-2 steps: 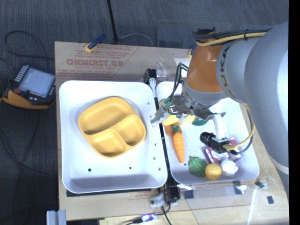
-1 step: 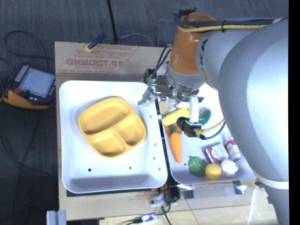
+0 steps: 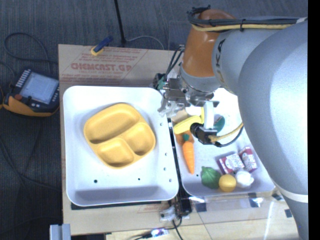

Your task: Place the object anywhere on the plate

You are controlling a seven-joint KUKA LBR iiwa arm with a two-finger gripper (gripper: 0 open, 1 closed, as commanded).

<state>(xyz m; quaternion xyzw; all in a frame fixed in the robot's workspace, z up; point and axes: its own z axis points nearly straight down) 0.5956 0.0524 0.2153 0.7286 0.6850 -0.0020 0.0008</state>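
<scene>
A yellow divided plate [image 3: 119, 134] lies in the left white bin [image 3: 75, 184]. My gripper [image 3: 187, 109] hangs low over the upper left corner of the right bin [image 3: 260, 186], just above a yellow banana-shaped piece [image 3: 181, 124]. An orange carrot [image 3: 188, 155] lies directly below that piece, pointing toward the front. The wrist and the grey arm hide much of the right bin's back half. Nothing is visibly held.
In the right bin's front part lie a green vegetable [image 3: 210, 175], a yellow lemon-like ball [image 3: 227, 183], a white ball [image 3: 244, 178] and red packets [image 3: 236, 160]. A teal item [image 3: 219, 122] peeks out beside the gripper. A pendant [image 3: 31, 92] lies far left.
</scene>
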